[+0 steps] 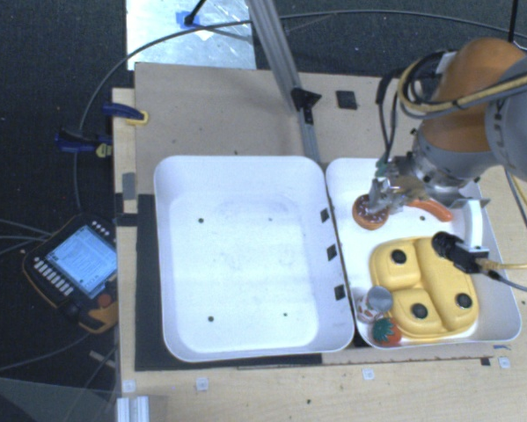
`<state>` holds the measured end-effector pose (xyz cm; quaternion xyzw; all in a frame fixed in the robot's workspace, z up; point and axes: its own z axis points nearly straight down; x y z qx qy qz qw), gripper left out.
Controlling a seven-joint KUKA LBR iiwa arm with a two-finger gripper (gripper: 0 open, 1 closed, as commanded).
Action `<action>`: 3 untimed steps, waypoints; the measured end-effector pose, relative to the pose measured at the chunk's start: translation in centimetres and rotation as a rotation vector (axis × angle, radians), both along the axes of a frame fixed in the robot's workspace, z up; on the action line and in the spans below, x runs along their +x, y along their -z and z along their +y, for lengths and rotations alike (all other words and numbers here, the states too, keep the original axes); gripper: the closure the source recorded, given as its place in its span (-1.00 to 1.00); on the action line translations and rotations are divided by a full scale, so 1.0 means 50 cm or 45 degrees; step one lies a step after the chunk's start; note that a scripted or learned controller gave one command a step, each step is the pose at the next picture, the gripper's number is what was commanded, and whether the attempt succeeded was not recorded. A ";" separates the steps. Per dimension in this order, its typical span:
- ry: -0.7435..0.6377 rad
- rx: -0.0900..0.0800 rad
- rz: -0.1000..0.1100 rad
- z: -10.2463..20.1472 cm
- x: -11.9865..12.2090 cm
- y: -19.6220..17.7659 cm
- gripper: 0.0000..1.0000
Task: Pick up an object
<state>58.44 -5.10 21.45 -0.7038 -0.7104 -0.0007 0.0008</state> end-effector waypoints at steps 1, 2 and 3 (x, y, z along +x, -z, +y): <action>-0.001 0.000 -0.002 0.103 -0.012 -0.022 1.00; -0.002 0.000 0.000 0.222 -0.036 -0.034 1.00; -0.001 0.000 0.001 0.318 -0.079 -0.047 1.00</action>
